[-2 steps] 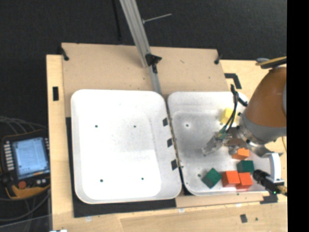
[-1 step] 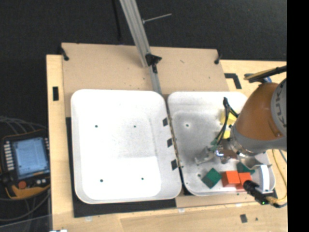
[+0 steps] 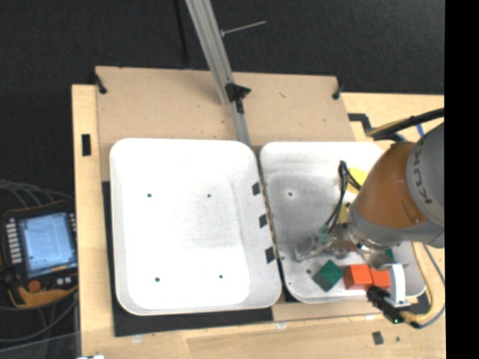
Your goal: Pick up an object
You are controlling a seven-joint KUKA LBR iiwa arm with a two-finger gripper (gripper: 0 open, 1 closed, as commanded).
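Camera view looks down on a tan bench [image 3: 187, 111] with two white bins side by side. The left bin [image 3: 187, 223] is big and has a few tiny dark dots on its floor. The right bin [image 3: 299, 193] sits just beside it, and their edges touch in the middle. The grey arm [image 3: 419, 200] comes in from the right, with its orange band [image 3: 385, 189] bent over the right bin. The gripper [image 3: 314, 251] hangs low over the floor of the right bin, near the front. It is small and blurry, so I cannot tell how it is set or if it has anything. A green block [image 3: 327, 275] lies on the floor of the right bin, just in front of the gripper and very close to it. I cannot tell if they touch. An orange block [image 3: 359, 277] lies right beside the green one, on its right side. A bit of something yellow [image 3: 358, 178] peeks out from behind the arm at the back of the right bin. A thin metal pole [image 3: 213, 43] slants up from the back of the bench. A handheld screen [image 3: 45, 245] sits off to the left of the bench, well apart from the bins.
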